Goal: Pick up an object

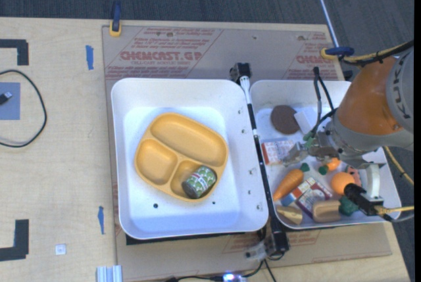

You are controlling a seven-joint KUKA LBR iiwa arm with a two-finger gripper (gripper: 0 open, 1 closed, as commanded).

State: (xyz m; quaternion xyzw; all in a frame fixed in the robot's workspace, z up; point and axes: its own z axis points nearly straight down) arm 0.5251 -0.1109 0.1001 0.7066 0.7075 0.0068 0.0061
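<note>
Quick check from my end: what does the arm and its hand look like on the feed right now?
The arm is a rounded grey body with a broad orange band above the wrist. Black cables run along it, and a yellow one loops near its top. The hand below is dark metallic hardware, too cluttered to make out in detail, over the right bin.

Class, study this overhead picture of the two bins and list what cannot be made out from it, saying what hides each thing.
- End effector, camera view: the arm's orange band and wrist cover it, so its state is unclear.
- Right bin, camera view: the arm hides its far right side and whatever lies beneath.
- Small can in the yellow tray: label print too small to read.
- Toys around the carrot: crowded and overlapping, so several cannot be identified.
</note>
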